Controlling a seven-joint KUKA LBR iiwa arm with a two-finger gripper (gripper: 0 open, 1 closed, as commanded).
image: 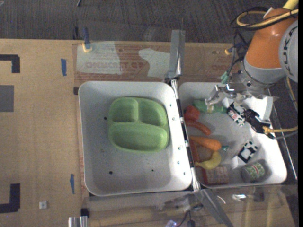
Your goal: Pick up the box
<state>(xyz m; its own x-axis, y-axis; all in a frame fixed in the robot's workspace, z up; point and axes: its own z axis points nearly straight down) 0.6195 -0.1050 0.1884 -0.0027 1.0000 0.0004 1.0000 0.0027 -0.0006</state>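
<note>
A small flat reddish box (217, 175) lies at the front of the right bin (279, 157), just below a yellow banana (211, 161). My gripper (226, 97) hangs over the back of that bin under the orange-banded wrist. It is well apart from the box, with a green item (209, 107) and a black-and-white patterned object (236, 114) just below it.
The right bin also holds a red pepper (193, 113), a carrot (205, 142), a small black-and-white carton (247, 151) and a can (253, 170). A green divided plate (138, 123) fills the middle of the left bin (94, 164). A metal divider (181, 126) separates the bins.
</note>
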